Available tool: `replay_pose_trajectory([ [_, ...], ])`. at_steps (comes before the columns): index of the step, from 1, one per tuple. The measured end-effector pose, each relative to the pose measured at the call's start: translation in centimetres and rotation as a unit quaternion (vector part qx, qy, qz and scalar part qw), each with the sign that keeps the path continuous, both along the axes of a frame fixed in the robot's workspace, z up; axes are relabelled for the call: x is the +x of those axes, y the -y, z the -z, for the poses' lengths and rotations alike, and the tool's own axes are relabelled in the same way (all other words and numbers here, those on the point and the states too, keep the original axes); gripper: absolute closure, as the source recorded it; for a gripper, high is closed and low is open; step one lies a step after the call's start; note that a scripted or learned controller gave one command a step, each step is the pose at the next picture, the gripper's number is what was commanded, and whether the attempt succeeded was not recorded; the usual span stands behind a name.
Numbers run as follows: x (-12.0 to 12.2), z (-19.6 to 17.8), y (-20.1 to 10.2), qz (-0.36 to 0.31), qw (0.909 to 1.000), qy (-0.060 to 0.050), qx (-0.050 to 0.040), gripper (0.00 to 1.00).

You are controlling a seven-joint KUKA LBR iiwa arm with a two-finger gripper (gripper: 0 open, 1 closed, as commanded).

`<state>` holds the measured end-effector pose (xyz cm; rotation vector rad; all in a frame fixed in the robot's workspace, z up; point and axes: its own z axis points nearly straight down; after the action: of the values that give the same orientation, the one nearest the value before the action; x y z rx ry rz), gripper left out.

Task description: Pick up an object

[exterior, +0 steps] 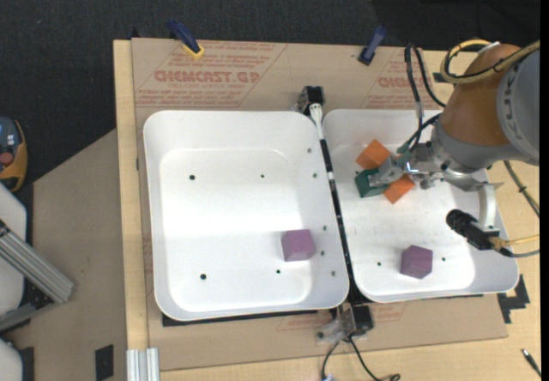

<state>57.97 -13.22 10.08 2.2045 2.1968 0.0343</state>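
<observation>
Camera view, jaws (392, 175) low in right bin (480, 281) among orange blocks (374, 154) and green block (371, 187), grip state unclear, purple cube (416, 262) nearby.

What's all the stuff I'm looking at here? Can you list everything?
Shallow white plastic bins: 2, white, side by side on the bench.
Purple foam cubes: 2, purple, one in the left bin, one in the right bin.
Orange blocks: 2, orange, right bin, by the gripper.
Dark green block: 1, green, right bin, between the orange blocks.
Blue clamps: 2, blue, on the cardboard's far edge.
Brown cardboard sheet: 1, under both bins.
Gripper: 1, grey, over the orange and green blocks.
</observation>
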Motion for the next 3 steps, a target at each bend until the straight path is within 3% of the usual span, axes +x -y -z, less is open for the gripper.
replay_pose_trajectory([
  [1,0.3,-1.5,0.1,-0.001,1.0,0.004,-0.0027,1.0],
  [2,2.4,-0.6,0.9,-0.001,1.0,-0.003,-0.0015,1.0],
  [3,0.1,-12.3,4.8,0.0,0.9999,-0.011,-0.001,1.0],
])
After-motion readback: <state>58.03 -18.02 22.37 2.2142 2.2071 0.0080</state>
